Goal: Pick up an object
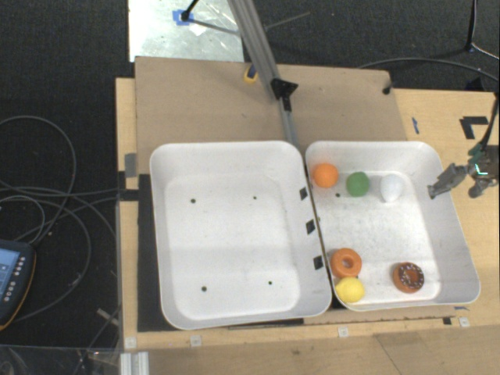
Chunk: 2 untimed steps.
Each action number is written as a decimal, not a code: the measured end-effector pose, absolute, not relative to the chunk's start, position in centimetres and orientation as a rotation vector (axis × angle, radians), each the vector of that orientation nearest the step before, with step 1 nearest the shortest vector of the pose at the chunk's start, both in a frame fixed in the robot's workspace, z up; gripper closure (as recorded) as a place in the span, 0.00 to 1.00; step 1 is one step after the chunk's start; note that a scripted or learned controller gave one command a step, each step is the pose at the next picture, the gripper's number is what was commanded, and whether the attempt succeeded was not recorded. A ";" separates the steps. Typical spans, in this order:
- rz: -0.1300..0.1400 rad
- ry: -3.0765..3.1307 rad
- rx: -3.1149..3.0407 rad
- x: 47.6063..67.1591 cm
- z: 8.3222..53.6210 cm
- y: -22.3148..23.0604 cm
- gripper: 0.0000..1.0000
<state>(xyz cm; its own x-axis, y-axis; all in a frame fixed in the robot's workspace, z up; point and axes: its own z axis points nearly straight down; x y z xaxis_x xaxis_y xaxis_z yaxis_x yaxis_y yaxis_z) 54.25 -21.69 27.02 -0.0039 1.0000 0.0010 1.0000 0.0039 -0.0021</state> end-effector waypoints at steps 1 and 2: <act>-0.001 -2.228 -2.217 54.3 27.2 -21.7 0.00; 0.002 -2.220 -2.219 53.5 21.4 -21.4 0.00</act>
